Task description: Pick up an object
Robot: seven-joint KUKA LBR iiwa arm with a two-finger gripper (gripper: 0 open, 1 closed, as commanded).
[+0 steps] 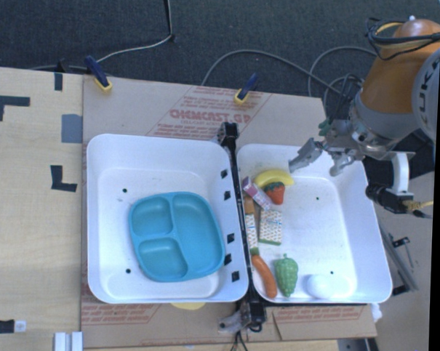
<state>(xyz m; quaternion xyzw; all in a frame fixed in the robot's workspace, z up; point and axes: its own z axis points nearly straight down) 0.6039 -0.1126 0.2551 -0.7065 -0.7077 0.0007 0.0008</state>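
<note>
The claw (322, 160) is hanging spread open and holding nothing over the right bin's (363, 235) far edge; the toys, banana (272, 178) to carrot (264, 275), are lying along its left side.

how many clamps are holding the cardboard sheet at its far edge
2: a blue and yellow spring clamp near the cardboard sheet's far left corner, and another further right, above the gap between the bins. More may be hidden.

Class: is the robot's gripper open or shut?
Open: the gripper shows two fingers spread apart above the right bin, nothing between them.
</note>
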